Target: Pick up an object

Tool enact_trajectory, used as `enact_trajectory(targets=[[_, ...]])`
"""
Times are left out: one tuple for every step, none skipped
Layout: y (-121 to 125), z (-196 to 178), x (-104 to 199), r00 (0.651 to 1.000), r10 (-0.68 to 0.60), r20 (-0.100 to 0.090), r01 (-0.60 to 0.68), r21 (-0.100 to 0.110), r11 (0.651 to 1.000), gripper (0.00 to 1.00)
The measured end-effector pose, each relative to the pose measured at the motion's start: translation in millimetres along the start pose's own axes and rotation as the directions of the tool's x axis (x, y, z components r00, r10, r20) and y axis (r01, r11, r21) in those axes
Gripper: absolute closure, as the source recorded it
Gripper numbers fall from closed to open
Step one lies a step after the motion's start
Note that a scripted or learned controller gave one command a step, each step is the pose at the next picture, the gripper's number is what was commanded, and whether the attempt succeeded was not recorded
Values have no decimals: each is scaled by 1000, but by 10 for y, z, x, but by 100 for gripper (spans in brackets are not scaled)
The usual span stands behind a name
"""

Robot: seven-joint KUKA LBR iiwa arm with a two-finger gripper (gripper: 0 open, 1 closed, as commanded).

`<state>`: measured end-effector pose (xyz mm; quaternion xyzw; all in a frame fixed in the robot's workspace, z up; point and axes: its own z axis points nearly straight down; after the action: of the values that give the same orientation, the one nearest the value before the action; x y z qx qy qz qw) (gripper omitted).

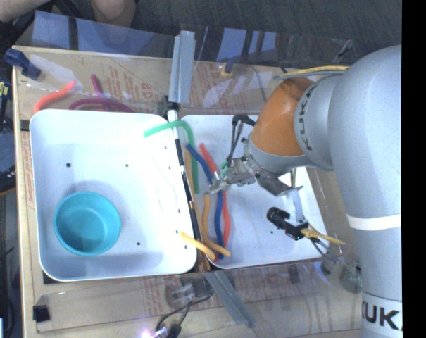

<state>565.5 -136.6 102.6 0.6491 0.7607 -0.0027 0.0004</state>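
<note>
Grey arm (367, 118) is wearing an orange band (279, 125) above the wrist, a white stripe (373, 222) is ringing the fat link, KU lettering (381, 318) is showing, pincer (220, 182) is looking silvery.

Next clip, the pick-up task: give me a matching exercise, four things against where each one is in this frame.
Things:
1. teal bowl
2. green strip
3. yellow stick
4. gripper

Places:
A. over the right bin
B. in the lower-left part of the left bin
C. across the bins' shared edge, at the picture's bottom end
D. at the top end of the bins' shared edge

Pairs: 1-B, 2-D, 3-C, 4-A.
</note>
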Motion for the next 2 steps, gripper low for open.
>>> enact_trajectory(targets=[[664, -799, 256, 985, -170, -3, 170, -4, 985, 100], [665, -799, 257, 985, -170, -4, 170, -4, 985, 0]])
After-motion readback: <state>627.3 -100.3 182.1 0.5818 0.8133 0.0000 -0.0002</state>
